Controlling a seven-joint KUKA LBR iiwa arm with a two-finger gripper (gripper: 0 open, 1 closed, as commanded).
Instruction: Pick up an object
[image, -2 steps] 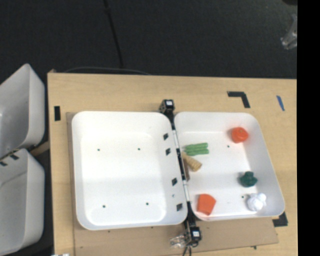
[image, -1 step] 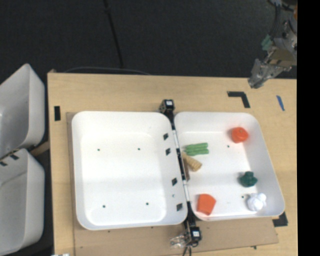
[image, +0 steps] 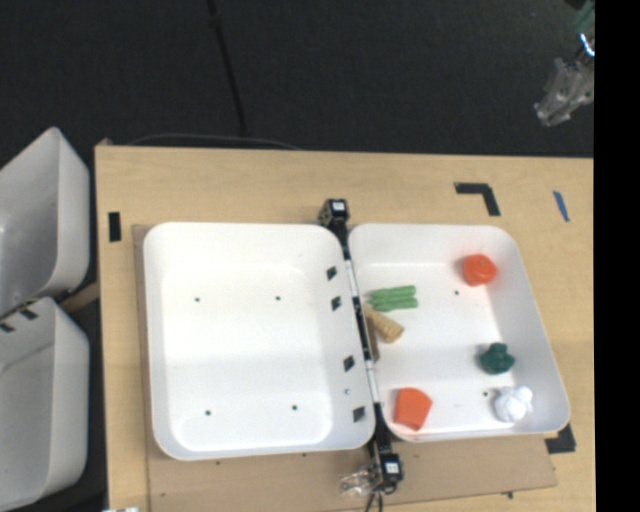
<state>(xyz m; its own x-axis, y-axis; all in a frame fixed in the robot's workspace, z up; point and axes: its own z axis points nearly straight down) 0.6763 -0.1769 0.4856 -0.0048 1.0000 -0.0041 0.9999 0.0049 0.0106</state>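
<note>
Gripper (image: 566, 95) parked way up top-right, off the bins, prob clearing the cam view; claw state can't tell. Nothing picked yet, 5 items in right bin (image: 440, 245).

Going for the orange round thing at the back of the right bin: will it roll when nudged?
Probably. The orange round thing looks ball-like, so a nudge may send it rolling. It sits near the right bin back wall, which might stop it. Likely light.

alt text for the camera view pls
Two white bins sit side by side on a wooden bench; the right bin holds a green stick, tan piece, two orange items, a dark green lump and a white lump.
</note>
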